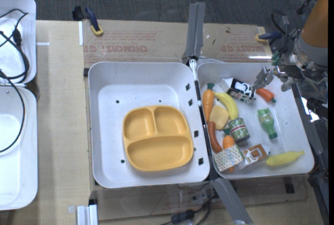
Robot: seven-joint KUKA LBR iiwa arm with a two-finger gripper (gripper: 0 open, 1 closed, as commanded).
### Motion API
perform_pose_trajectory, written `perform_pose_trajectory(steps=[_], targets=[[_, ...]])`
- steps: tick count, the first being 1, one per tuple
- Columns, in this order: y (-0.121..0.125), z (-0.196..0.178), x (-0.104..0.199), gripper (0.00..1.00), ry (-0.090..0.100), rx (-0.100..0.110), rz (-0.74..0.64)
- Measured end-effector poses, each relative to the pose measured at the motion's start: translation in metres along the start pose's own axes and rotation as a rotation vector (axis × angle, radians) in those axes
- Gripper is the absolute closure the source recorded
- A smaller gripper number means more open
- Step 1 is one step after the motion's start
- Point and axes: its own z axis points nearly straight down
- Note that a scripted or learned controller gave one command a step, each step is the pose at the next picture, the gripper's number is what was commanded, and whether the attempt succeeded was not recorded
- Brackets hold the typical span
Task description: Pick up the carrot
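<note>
A long orange carrot (208, 104) with a green top lies along the left wall of the right bin (305, 130), pointing towards the back. A shorter orange carrot-like piece (228, 142) lies nearer the front. A small orange-red vegetable (265, 95) lies at the back right. My gripper (262, 79) hangs over the back of the right bin, between a black-and-white toy (241, 91) and that small orange-red vegetable. It is well to the right of the long carrot, and nothing is seen held in it.
Packed around the carrot are a banana (227, 104), a pale yellow piece (219, 117), a green can (239, 130), a red sausage (213, 135), two small cartons (229, 158), a green bottle (267, 122) and a yellow piece (284, 158). The left bin (104, 114) holds a yellow divided plate (138, 164).
</note>
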Motion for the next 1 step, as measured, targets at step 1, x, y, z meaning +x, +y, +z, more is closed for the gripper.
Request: perform_pose_trajectory(steps=[1], targets=[[0.0000, 0.0000, 0.0000, 0.00, 0.000, 0.000, 0.000]])
